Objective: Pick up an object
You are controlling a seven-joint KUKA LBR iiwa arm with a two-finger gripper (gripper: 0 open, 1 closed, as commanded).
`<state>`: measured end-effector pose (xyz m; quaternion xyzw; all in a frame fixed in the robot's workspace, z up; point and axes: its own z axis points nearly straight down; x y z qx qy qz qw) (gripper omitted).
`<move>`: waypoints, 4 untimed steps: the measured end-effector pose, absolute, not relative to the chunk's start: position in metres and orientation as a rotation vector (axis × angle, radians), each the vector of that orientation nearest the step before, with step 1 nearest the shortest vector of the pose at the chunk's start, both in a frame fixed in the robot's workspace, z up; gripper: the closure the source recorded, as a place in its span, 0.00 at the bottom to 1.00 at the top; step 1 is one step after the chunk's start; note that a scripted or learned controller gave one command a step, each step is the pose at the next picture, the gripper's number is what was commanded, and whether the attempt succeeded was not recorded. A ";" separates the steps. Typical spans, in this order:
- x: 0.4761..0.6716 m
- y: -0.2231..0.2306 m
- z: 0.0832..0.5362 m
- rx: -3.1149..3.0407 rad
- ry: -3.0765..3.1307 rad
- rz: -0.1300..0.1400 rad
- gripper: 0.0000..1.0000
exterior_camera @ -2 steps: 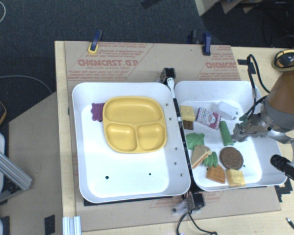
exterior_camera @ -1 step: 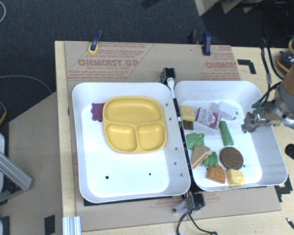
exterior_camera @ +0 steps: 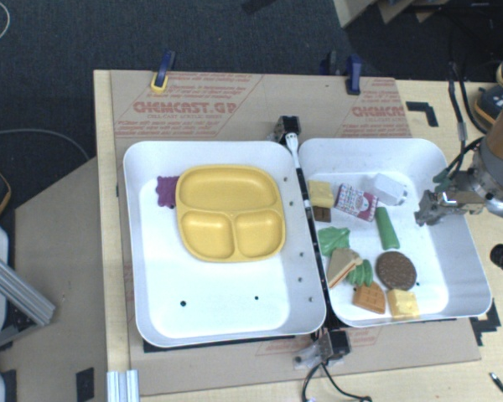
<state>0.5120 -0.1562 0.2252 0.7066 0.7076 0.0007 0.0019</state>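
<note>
The left bin (exterior_camera: pixel 151 249) holds a yellow divided tray (exterior_camera: pixel 230 212), so I work the right bin (exterior_camera: pixel 461 258). My gripper (exterior_camera: pixel 427 209) hovers at its three o'clock edge, grasping nothing; finger spread unclear. The toy food, such as the green stick (exterior_camera: pixel 388 229) and brown cookie (exterior_camera: pixel 396 270), lies toward nine o'clock.

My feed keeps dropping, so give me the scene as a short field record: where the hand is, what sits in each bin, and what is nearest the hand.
hand: over the right bin's right side, nothing visible between its fingers
left bin: yellow divided tray, purple item at its left edge
right bin: toy food clustered in its left half
nearest to hand: white block, green stick
others: brown round cookie, red-and-white packet
</note>
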 end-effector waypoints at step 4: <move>0.536 0.007 0.220 2.220 2.223 0.000 1.00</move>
